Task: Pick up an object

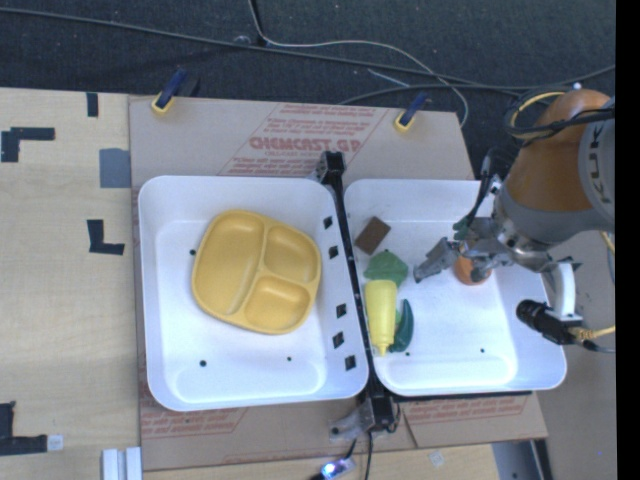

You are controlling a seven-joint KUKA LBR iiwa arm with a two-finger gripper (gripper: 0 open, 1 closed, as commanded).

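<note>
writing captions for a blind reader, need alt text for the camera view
A grey arm reaches from the right into the right bin, its gripper low beside an orange object. Against that bin's left wall lie a brown block, a green piece and a corn cob. The left bin holds a yellow divided plate.

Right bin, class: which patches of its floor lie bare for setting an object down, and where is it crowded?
Bare: the right bin's front floor, right of the yellow corn toy, and its back strip past the brown block. Crowded: beside the divider, around the block, green piece and corn; mid-right, the pincer hangs by an orange object.
</note>
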